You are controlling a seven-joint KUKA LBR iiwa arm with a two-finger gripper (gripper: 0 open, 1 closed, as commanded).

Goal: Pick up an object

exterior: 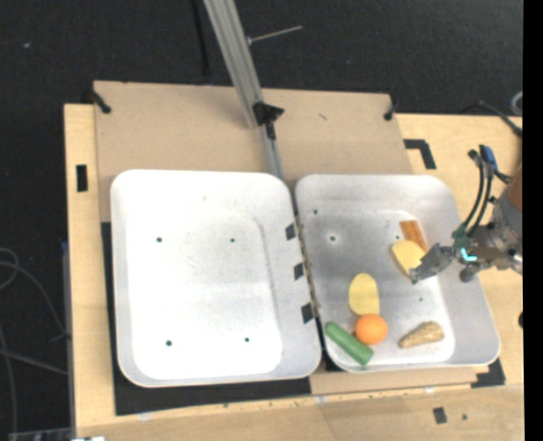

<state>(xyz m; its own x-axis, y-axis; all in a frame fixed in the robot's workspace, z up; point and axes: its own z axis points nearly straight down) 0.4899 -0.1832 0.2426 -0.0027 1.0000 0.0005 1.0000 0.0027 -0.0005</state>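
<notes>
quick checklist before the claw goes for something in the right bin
1. Claw over the right bin: ok.
2. Target next to the claw: ok, the yellow block lies right beside it.
3. Something already held between the fingers: cannot tell.
4. Crowding at the target: not ok, an orange-brown piece touches the yellow block.
5. Other picks available: ok, yellow oval, orange ball, green stick, tan wedge.
</notes>
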